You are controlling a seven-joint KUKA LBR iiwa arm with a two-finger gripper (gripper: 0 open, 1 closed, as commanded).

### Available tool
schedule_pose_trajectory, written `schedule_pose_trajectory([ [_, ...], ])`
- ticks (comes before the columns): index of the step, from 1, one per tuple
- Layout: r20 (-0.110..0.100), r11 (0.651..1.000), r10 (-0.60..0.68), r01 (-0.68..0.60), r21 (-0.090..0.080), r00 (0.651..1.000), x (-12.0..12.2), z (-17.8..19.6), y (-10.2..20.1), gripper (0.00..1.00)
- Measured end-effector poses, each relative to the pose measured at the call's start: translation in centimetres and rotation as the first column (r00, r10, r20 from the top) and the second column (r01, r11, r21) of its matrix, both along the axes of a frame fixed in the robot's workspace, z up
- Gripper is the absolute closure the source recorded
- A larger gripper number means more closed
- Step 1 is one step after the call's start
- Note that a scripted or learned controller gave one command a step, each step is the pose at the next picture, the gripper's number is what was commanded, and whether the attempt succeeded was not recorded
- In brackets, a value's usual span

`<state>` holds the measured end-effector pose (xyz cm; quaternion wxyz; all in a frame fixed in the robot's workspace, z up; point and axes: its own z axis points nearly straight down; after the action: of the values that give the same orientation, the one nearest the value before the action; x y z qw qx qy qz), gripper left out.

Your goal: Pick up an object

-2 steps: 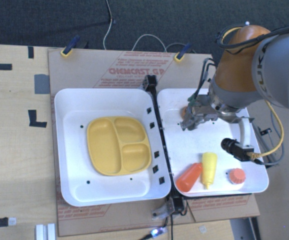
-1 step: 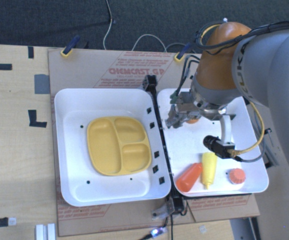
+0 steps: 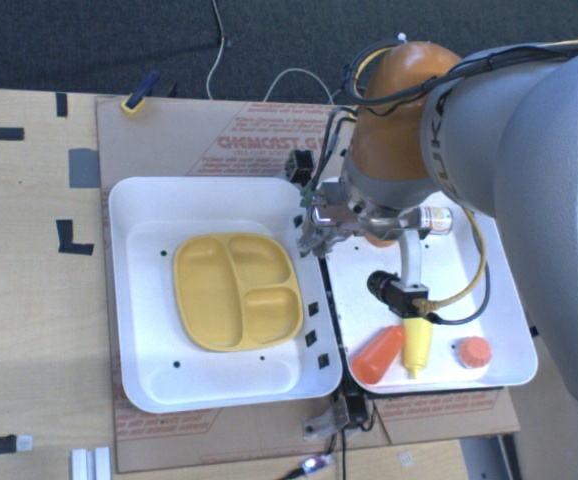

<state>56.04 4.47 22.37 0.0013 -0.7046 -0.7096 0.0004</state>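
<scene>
The pale surface [image 3: 29,268] carries two white bins set side by side. In the left bin [image 3: 154,373] a yellow plate [image 3: 237,290] with three compartments lies flat, somewhat right of the bin's middle, its long axis running from the far wall toward the near one. Nothing else lies in that bin.

The hand [image 3: 314,230] hangs over the divide between the two bins, toward their far end, at the tip of the grey arm [image 3: 509,138] that reaches in from the right. Whether the hand is released or clenched cannot be told from this angle, and nothing can be seen in its grasp.

In the right bin [image 3: 354,298] three small things sit together along the near wall. An orange piece [image 3: 377,356] lies tilted, its long axis running from the near left up toward the far right. Just beside it, touching or almost so, is a yellow piece [image 3: 417,346] whose axis points nearly straight from near to far. A small red round piece [image 3: 472,352] sits a little apart on the right.

The plate is the nearest candidate, its right rim close to the hand on the near-left side. It is broad and flat, though, so I judge it awkward to pinch. The three small pieces lie well apart from the hand, toward the near right. The orange one is the closest, and a grasp there would likely close best across its slanted axis.
</scene>
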Motion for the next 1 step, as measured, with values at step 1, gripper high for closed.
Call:
schedule_pose_trajectory([
  [1, 0.001, 1.000, 0.001, -0.001, 0.000, 1.000, 0.60, 0.00, 5.83, 1.00],
])
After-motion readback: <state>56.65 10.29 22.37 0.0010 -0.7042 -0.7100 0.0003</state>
